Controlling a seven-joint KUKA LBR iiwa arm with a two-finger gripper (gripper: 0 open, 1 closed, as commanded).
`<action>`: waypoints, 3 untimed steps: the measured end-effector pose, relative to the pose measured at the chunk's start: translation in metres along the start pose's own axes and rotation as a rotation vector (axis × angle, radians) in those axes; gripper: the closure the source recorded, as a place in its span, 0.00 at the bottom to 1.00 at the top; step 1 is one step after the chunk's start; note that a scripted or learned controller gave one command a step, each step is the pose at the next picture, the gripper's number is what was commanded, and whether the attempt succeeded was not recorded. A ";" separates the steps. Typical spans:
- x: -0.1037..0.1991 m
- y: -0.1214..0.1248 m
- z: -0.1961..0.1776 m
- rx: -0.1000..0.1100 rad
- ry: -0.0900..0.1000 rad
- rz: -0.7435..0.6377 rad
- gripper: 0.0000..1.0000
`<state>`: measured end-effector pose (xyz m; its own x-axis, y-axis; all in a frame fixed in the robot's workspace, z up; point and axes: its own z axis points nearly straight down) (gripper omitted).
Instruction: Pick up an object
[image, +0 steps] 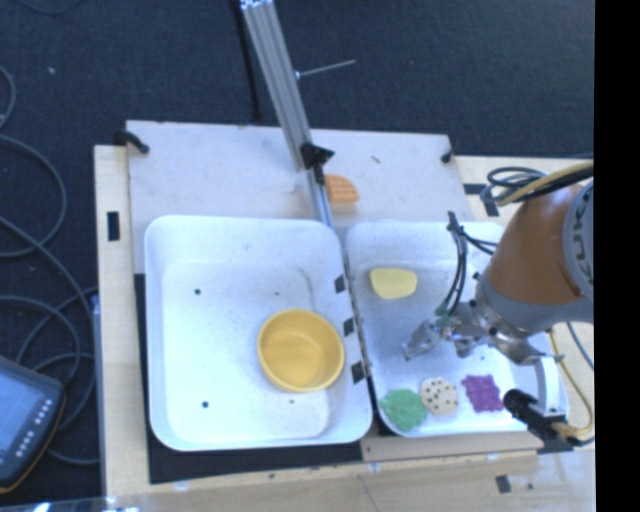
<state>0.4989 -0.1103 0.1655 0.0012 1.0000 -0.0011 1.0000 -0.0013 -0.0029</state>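
**Gripper low over the right bin, nothing visibly held**

Camera view: You are looking down at a slant on two shallow white bins set side by side on the bench. In the left bin (180, 300) you have a single yellow bowl (300, 349), sitting upright near that bin's right wall, toward the near side.

The right bin (400, 245) carries the smaller pieces. A pale yellow object (393, 282) lies in its far half. Along the near edge you will find three things in a row: a green object (403, 407) at the left corner, a round cream cookie-like piece with dark spots (438, 396) just beside it, and a purple object (483, 392) to the right of that, a little apart.

The arm (540, 260) comes in from the right, its orange band above the wrist plain to see. The gripper (425, 340) sits over the middle of the right bin, between the pale yellow object and the near row, close to neither. You cannot tell how it is set, and no object is seen in it.

Behind the bins, an orange object (341, 190) rests on the bench next to a slanted metal rail (283, 85).
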 end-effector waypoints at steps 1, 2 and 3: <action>0.004 0.004 0.061 0.001 0.000 0.000 0.00; 0.003 0.007 0.047 -0.007 0.001 0.006 1.00; 0.012 0.013 -0.010 -0.011 0.000 -0.006 1.00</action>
<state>0.5122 -0.0987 0.1757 -0.0045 1.0000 -0.0010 1.0000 0.0045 0.0077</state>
